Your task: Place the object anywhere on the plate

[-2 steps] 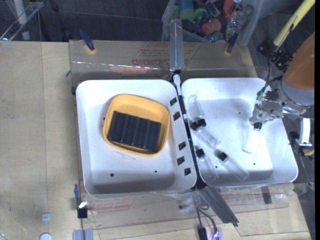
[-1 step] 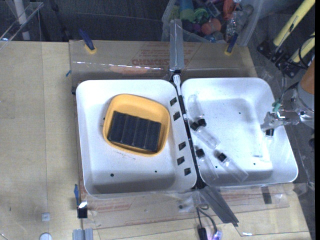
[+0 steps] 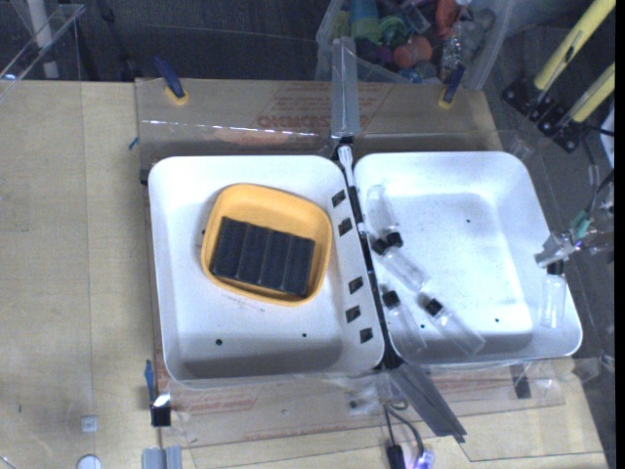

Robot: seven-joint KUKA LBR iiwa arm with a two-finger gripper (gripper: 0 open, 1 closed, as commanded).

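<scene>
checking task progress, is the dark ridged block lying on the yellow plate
Yes, the dark ridged block lies flat on the yellow plate in the left bin.

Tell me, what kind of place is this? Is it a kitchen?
Probably not a kitchen, more likely a robot test lab. Two white bins sit side by side on a wooden bench, a yellow plate holds a dark ridged block, and a clear tub of colourful toys waits behind.
</scene>
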